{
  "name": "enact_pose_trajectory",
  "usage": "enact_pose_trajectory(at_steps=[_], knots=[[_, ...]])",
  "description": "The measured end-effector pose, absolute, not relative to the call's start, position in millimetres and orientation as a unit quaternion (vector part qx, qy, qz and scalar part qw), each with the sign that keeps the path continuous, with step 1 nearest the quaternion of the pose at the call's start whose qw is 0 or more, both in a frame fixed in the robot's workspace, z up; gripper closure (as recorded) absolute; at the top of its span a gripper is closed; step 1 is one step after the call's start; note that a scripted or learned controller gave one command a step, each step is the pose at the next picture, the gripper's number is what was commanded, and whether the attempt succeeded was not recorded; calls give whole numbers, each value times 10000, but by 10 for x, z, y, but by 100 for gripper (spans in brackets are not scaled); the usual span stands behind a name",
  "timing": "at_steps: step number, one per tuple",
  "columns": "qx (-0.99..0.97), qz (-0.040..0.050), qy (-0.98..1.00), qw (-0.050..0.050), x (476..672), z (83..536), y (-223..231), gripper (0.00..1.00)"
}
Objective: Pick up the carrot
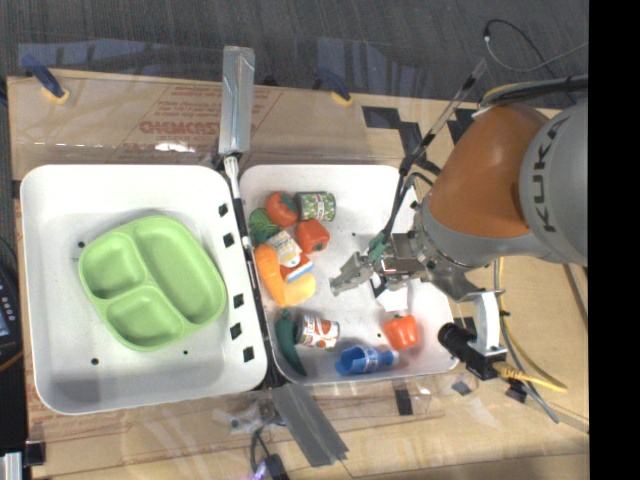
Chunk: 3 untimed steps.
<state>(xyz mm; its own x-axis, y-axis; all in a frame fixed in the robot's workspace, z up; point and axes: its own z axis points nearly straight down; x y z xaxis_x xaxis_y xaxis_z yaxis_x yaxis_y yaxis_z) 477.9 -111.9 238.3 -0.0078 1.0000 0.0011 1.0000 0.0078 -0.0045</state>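
1. In the camera view we see two white bins side by side; the left bin (60, 298) holds a green divided plate (152, 282), and the right bin (350, 183) holds the toy food and the gripper (350, 274).
2. We take the carrot (272, 273) to be the orange tapered piece against the right bin's left wall, just beside the divider; a yellow piece (298, 289) touches its lower end and a small printed box (286, 247) lies at its upper end; this reading is a judgement, since other orange and red pieces lie close by.
3. The gripper hangs to the right of the carrot, near but apart, with bare bin floor between; so the carrot lies toward the view's left of it.
4. The carrot's long axis seems to run roughly up and down the view, along the wall.
5. We cannot tell whether the gripper is open or closed; its tip is a small grey blur; nothing shows within it.
6. The crowding hides much of the carrot's outline; the wall side looks hard to reach.
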Motion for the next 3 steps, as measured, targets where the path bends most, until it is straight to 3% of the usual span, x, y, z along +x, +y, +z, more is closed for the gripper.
enact_pose_trajectory(at_steps=[1,2,3], knots=[[-6475,6,-7621,11,5113,911,-920,0],[-6462,13,-7631,10,5111,1006,-933,100],[-6442,19,-7648,13,5112,1100,-933,100]])
